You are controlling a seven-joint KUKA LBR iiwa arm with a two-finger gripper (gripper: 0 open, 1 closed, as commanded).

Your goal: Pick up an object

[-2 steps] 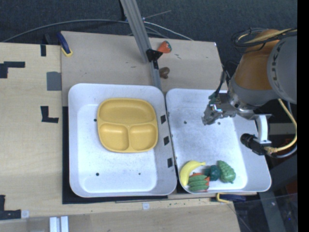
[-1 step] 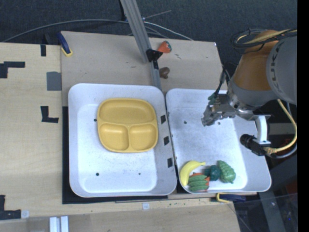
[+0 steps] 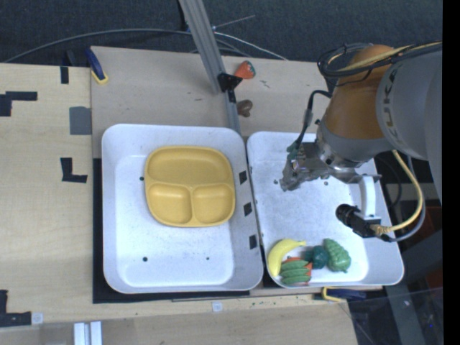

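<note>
My claw hangs over the upper left part of the right bin, close to the divide between the two bins. From this angle I cannot tell how it is set, and nothing shows in its grip. My arm, grey with its orange band, covers the bin's upper right corner, and a black cable fitting with a yellow lead sticks out over the bin's right side.

The things to pick lie bunched in the near end of the right bin, well apart from my claw: a yellow banana on the left, a small red and green piece just beside it, a dark teal piece next, and a knobbly green piece on the right. They touch or nearly touch each other, and the banana lies near the bin's left wall.

The left bin holds a yellow divided plate with three compartments, set toward its far end.

On the worktop behind the bins, a grey metal post rises at a slant, with a small orange object beside its clamp. Black tape marks dot the worktop's left side. I can read no writing or labels.
</note>
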